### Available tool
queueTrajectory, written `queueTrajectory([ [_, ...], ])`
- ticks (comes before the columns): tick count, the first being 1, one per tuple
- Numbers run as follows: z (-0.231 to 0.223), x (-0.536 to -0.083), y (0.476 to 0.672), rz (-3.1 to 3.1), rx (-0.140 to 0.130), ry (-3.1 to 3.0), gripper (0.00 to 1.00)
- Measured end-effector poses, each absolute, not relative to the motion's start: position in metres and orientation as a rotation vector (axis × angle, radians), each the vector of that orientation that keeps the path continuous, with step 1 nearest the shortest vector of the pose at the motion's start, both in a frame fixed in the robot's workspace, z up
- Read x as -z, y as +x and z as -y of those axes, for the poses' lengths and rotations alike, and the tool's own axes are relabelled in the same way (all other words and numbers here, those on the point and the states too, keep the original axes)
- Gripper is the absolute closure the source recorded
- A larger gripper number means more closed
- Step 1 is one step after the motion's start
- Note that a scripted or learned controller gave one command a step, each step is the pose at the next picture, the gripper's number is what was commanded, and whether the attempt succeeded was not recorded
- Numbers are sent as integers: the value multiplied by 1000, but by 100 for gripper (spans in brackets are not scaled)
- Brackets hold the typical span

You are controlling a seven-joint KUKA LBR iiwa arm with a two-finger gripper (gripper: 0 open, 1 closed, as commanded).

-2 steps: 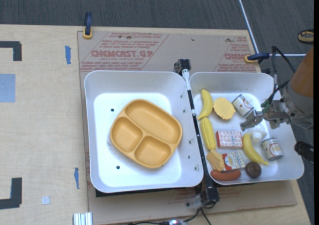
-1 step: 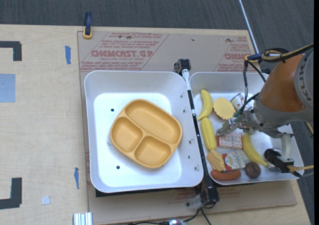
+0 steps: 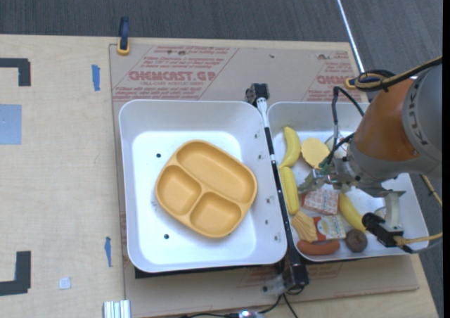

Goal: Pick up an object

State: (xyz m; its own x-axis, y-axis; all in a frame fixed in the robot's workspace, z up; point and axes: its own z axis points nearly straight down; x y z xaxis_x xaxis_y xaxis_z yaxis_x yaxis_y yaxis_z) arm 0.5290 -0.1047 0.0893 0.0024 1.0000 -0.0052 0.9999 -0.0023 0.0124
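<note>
Dark grey carpet lies behind, and in front a pale wooden counter carries a printed cardboard sheet with two shallow white bins on it, side by side. The left white bin holds a yellow-orange three-compartment plastic plate, sitting squarely in the middle. All the action is in the right white bin, where the toy food is piled: a yellow plastic banana up near the divider, a second long yellow banana lying along the left wall, a pale yellow round piece beside the first, a red-and-white printed packet in the centre, a ridged tan cracker-like piece, a red sausage at the front wall and a small brown round piece next to it. The grey arm with its orange band is down over this bin, and the tool sits low among the items, just above the packet; whether it is apart or together, I cannot tell, the wrist hides it. This looks like the reach-and-grasp step, nothing lifted yet. Next call: close firmly on one piece, likely the packet, then rise straight without dragging neighbours.
</note>
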Motion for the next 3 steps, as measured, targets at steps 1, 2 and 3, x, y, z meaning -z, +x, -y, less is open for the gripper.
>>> queueTrajectory([
  [1,101,-90,529,-2201,-2,2216,0],
  [2,97,-101,531,-2207,-15,2216,100],
  [3,97,-101,531,-2207,-14,2216,0],
])
